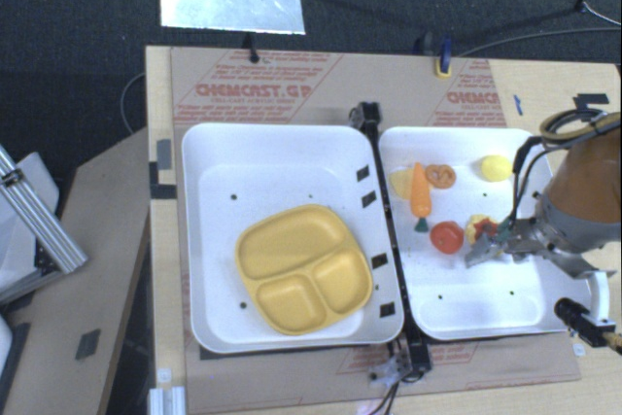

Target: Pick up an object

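Note:
The right bin (486, 311) holds small toy foods: an orange carrot (420, 190), a round orange piece (441, 176), a yellow lemon (496, 168), a red tomato (446, 236) and a small yellow and red piece (481, 227). My gripper (483, 252) reaches in from the right and sits low in this bin, just right of the tomato and below the yellow and red piece. Its grey fingers (475, 258) point left. Nothing shows between them.
The left bin (209, 199) holds a yellow divided plate (303, 267). A black divider with clips (381, 209) runs between the two bins. The arm's orange band (588, 185) hangs over the right bin's right side. Cables lie along the bench's far edge.

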Controlling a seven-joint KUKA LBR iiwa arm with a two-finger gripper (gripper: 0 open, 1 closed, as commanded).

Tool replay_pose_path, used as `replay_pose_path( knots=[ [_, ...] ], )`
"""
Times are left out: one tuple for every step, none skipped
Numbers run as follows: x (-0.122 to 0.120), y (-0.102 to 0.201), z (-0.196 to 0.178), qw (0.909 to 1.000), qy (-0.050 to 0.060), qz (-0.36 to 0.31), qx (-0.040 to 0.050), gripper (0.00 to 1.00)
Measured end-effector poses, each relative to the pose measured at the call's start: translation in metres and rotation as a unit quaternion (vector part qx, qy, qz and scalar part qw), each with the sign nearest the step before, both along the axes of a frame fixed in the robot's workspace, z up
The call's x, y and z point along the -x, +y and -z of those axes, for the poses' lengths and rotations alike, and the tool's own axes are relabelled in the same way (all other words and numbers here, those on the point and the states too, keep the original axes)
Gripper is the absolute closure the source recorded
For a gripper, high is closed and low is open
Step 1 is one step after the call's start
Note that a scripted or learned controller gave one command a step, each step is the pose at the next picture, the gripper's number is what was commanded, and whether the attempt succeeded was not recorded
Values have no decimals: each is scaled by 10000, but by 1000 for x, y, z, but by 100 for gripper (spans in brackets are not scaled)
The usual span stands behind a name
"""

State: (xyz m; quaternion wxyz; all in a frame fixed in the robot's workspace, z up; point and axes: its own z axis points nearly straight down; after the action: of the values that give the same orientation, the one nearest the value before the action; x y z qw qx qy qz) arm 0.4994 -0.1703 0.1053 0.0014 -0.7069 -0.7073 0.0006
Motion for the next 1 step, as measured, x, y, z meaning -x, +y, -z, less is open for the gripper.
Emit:
replay_pose_path(
  knots=[
    [-2, 0, -14, 10000, -26, -4, 10, 100]
  ],
)
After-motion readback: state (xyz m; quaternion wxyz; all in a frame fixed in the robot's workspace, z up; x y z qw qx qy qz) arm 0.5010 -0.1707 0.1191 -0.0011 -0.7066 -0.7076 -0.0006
